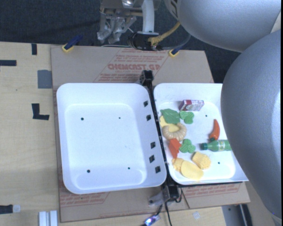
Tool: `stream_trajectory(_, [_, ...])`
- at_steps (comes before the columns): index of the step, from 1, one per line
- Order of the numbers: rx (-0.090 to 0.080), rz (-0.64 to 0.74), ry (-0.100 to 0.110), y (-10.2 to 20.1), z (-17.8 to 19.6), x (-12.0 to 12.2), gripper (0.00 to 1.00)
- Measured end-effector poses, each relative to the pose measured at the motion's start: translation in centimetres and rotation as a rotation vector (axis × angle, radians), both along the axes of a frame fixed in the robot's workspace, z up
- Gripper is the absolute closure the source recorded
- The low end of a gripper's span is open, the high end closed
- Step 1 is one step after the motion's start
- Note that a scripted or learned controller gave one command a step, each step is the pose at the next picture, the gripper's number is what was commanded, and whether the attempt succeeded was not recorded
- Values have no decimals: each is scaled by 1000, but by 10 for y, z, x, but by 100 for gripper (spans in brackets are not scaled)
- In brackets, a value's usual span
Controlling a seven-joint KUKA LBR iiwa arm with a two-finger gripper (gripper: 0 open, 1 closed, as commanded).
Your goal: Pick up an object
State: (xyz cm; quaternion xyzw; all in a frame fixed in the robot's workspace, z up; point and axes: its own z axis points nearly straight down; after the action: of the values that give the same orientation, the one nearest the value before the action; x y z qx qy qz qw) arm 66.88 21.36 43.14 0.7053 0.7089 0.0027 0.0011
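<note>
Plastic toy food sits bunched in the right bin (226, 91), nothing picked yet. Items: a red-and-white box (192, 105) at the far side, a green leafy piece (170, 115) just beside it, a tan ring-shaped pastry (174, 132) touching the leaf, an orange carrot (174, 148), a small green broccoli-like piece (187, 146), a red chili (215, 129), a green bottle (216, 146) lying on its side, and yellow pieces (194, 166) at the near end. Most lie against the left wall of that bin, close to the divider. The left bin (68, 98) holds no items. Both bins rest on a cardboard sheet (132, 67) on the table (19, 126).

The claw (114, 28) hangs at the far edge, beyond the bins, well apart from every item. Fingers apart, holding nothing, as far as the view shows.

Risks, judged from here: the clutter is tight, so a descent could catch two pieces or push one aside. Items hugging the bin wall leave little room for a finger, likely a clipped rim or a slip. The bottle and chili stand more alone, safer targets. The big grey arm (254, 102) covers the bin's right edge.
</note>
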Motion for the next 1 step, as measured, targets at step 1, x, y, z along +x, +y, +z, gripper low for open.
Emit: stream_trajectory(1, [2, 0, -3, 17, 94, -30, 100])
